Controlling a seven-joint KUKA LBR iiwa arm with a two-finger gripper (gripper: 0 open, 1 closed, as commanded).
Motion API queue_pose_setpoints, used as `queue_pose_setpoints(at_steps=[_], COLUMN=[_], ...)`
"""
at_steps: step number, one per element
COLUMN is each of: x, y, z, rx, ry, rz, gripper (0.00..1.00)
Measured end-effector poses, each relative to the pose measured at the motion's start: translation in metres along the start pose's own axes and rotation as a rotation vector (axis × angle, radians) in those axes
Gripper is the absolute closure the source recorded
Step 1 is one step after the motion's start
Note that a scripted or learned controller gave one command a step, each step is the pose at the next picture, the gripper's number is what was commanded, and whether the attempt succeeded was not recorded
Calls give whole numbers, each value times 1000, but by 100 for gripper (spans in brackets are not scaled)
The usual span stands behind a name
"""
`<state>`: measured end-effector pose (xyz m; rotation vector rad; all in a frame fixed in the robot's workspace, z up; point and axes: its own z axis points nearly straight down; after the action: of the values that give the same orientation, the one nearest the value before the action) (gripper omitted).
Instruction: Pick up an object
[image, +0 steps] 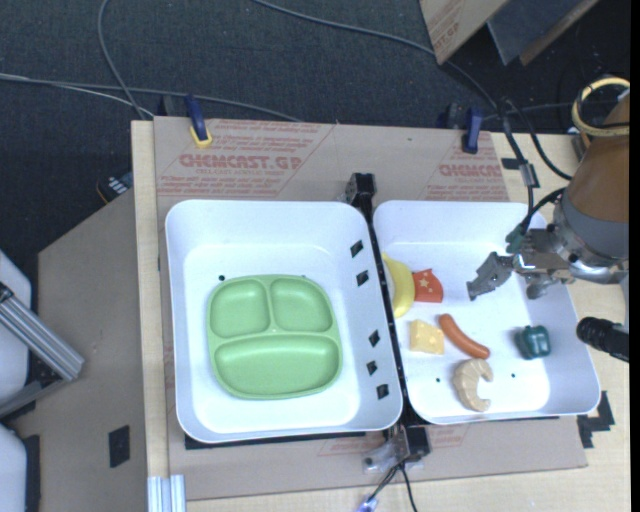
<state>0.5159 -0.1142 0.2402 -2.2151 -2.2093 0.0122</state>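
Bench (250, 165) edge nearest; two bins. Left bin (190, 240) holds green tray (273, 335). Right bin (570, 385): yellow piece (402, 285), sausage (465, 336), croissant (473, 384), cheese (427, 337), green block (533, 342), red bit (428, 287). Claw (492, 278) above bin, grips nothing; opening can't tell. Sausage likely light, stiff, smooth: pinch across its middle.

Both white bins (190, 330) look like smooth, glossy plastic. The green tray (272, 336) inside the left bin looks matt plastic.
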Motion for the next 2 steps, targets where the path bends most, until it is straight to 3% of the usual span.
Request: queue_pose_setpoints(at_steps=[1,2], x=[0,-5], y=[2,3], z=[-6,38], rx=[-13,-8], ry=[-2,-1], rz=[-3,-1], gripper=[0,0])
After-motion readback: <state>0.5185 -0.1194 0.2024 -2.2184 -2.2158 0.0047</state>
